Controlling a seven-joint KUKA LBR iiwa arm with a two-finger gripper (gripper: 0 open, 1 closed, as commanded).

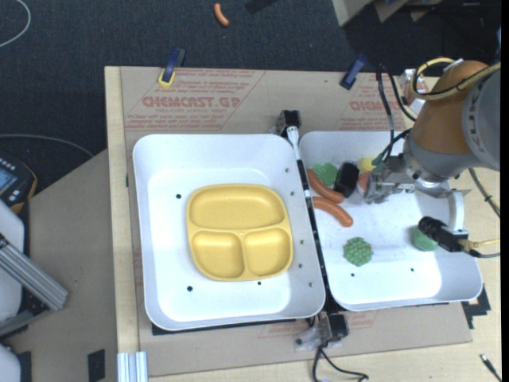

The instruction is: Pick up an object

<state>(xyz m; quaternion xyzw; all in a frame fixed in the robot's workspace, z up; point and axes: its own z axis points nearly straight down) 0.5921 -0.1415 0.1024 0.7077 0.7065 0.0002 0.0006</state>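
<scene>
Sausages [328, 197], two orange ones, lie along the left wall of the right bin [398, 289], one just beyond the other, and they look the likeliest pick right now! The claw [380, 188] hangs low over the far middle of that bin, just right of a black block [347, 178] and a small yellow piece [366, 164]; whether it is parted or closed, I cannot tell from this angle. Nothing can be seen held in it. A green leafy piece [324, 172] sits at the sausages' far end, a knobbly green ball [358, 251] nearer the front, and another green item [425, 238] out right beside a black part of the arm. Over in the left bin [159, 213], the yellow divided plate [238, 231] sits alone. My read: these toy sausages are light, smooth, probably a little slippery and inclined to roll, so take one across its narrow middle, square on. The wall crowds them, so a finger may foul the rim.
</scene>
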